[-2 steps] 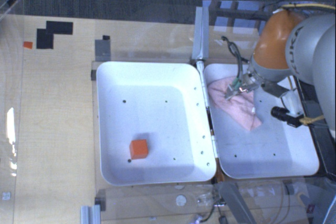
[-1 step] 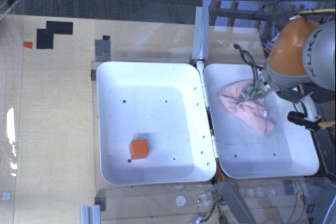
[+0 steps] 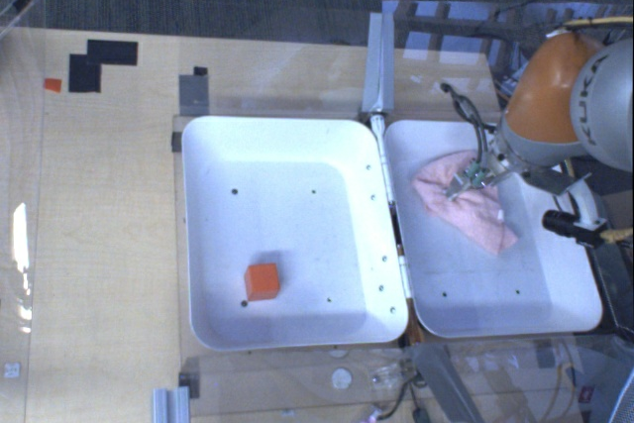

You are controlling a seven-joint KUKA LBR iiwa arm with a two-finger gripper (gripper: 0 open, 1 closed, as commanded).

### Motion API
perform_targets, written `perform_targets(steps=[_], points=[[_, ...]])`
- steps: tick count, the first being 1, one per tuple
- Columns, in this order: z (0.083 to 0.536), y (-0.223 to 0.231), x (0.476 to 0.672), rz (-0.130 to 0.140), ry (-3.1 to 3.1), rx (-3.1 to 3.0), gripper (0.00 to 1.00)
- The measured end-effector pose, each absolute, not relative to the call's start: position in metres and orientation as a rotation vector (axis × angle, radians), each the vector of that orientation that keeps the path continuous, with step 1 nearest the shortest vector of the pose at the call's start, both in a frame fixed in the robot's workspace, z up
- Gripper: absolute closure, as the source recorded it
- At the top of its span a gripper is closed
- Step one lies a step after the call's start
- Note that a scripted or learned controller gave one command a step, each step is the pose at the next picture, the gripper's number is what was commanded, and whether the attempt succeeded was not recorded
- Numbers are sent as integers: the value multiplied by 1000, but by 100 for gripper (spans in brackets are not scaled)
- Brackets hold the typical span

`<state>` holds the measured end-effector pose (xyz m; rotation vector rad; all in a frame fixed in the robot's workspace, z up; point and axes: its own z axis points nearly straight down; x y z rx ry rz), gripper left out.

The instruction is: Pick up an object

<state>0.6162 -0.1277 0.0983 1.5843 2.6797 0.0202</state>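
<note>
Camera view, crumpled pink cloth [image 3: 466, 198], hand [image 3: 469, 179] above

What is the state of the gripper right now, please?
Gripper: down on the pink cloth in the right bin; open or shut cannot be told.

Two bins, two objects on the tabletop
One orange block [image 3: 263, 281] lies in the left white bin [image 3: 203, 213]; one pink cloth [image 3: 466, 203] lies in the right white bin [image 3: 555, 307].
</note>
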Motion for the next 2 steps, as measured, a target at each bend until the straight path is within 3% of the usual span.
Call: perform_targets(steps=[1,2], points=[[98,-104,631,18,2629,1669,0],[98,-104,631,18,2629,1669,0]])
